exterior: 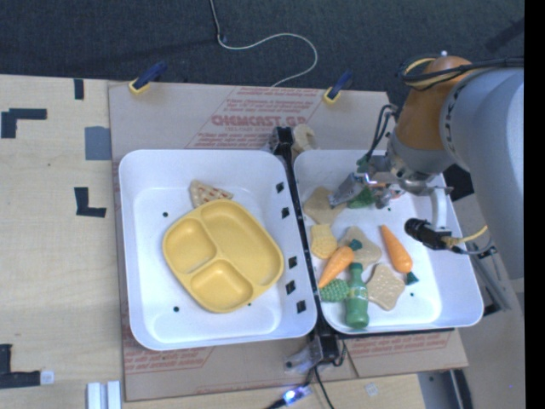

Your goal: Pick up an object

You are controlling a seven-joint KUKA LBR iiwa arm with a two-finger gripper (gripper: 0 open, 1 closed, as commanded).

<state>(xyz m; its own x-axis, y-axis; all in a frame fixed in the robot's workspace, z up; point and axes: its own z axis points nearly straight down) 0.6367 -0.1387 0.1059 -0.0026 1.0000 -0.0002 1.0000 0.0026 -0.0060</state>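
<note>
My gripper hangs low over the back part of the right bin, beneath the orange wrist band. A small dark green item lies right under its tip, partly hidden. In front of it lie a pale toast slice, a round cracker, an orange carrot, a carrot with a green top, a green bottle and another toast piece.
The left bin holds a yellow divided plate and a waffle piece behind it. A black divider runs between the bins. The arm's grey body and a black cable overhang the right bin's far side.
</note>
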